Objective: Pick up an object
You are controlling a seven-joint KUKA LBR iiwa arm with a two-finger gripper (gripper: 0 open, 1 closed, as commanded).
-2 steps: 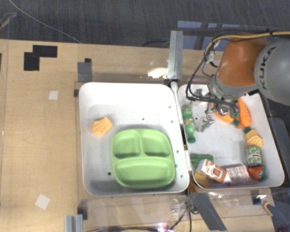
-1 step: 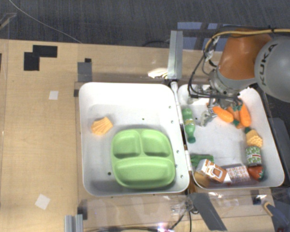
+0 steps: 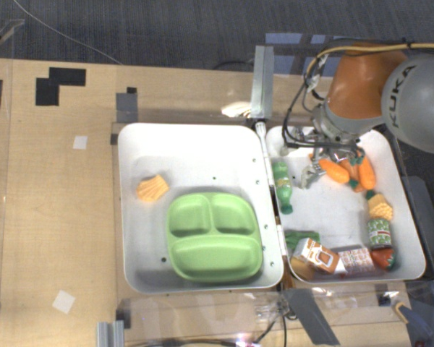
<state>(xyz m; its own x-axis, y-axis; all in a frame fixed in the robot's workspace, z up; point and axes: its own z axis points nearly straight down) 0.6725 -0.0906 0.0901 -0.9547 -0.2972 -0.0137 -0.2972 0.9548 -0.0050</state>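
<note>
Arm: grey arm w/ orange band (image 3: 362, 85) comes in from the right, wrist over the back of the right shallow white bin (image 3: 412, 244).
Fingers: gripper (image 3: 331, 154) sits low at the bin's back; we can't tell if fingers are apart or together, too dark and small.
Task thing: orange plastic carrot (image 3: 335, 171) lies just under/beside the gripper; touching or not, we can't tell. Second orange carrot w/ green end (image 3: 364, 173) just to its right.
Right bin edges: right wall lined w/ a small yellow ridged piece (image 3: 380, 207), a green-labelled red-capped bottle (image 3: 380, 233) and a red piece at the corner. Front wall crowded: orange-and-white carton (image 3: 317, 257), a pinkish wrapped packet (image 3: 356, 259), a dark green flat piece (image 3: 301, 237). Left wall: green toy bottle (image 3: 281, 183) lying along the divider.
Open room: bare white floor in the right bin's middle, between the green bottle and the right-wall row.
Left bin (image 3: 130, 215): lime green three-part plastic tray (image 3: 214, 236) takes the front-centre; yellow ridged piece (image 3: 152, 189) near the left wall, apart from the tray. Back half bare.
Surface: tan wooden surface (image 3: 50, 215) w/ black marks and white squares at left, well apart from the bins.
</note>
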